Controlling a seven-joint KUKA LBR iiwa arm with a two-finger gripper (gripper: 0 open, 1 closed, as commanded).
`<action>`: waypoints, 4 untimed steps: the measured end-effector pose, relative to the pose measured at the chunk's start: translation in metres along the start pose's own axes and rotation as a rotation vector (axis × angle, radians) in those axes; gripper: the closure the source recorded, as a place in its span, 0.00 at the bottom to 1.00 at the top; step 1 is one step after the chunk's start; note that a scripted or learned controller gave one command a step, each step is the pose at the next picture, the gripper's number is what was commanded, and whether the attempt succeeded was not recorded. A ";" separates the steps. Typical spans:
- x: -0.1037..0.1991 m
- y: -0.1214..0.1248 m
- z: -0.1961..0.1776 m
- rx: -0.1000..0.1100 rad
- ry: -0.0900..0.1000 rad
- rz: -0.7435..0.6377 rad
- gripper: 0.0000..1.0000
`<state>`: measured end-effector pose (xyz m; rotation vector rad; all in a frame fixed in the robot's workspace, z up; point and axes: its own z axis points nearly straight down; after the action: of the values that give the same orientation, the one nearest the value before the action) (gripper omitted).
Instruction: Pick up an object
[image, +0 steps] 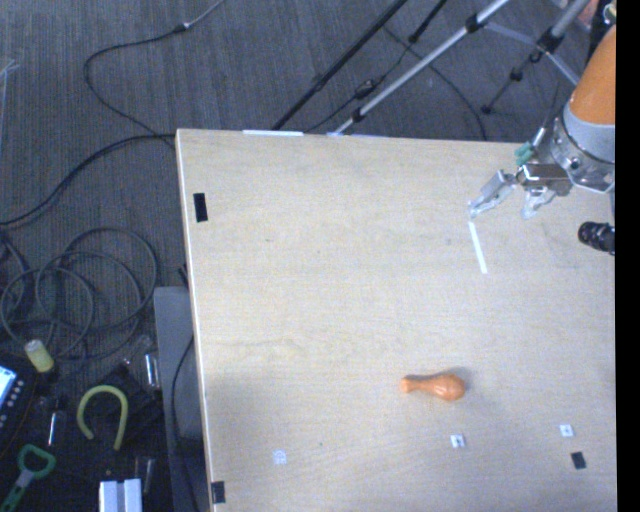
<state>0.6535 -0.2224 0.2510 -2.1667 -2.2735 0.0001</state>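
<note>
Plain tan bench (300, 300), cables on the floor. Gripper (510, 198) hovered far right with fingers apart, holding nothing; orange object (436, 386) lay well apart, nearer the front. Seemed pre-approach: next, travel over and descend.

You look down from one fixed camera set high above the pale wooden desk (330, 300), tilted at a slant; the grey carpeted floor (90, 100) lies left, and the arm enters at right.

No text, label or number can be read anywhere (small markers too blurred).
</note>
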 end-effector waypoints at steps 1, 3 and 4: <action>0.000 0.015 0.167 0.001 -0.002 -0.227 0.00; 0.060 0.018 0.096 -0.001 0.000 -0.180 1.00; 0.001 0.015 0.094 -0.002 -0.003 -0.491 1.00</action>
<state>0.6686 -0.2210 0.1568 -1.5504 -2.7348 0.0004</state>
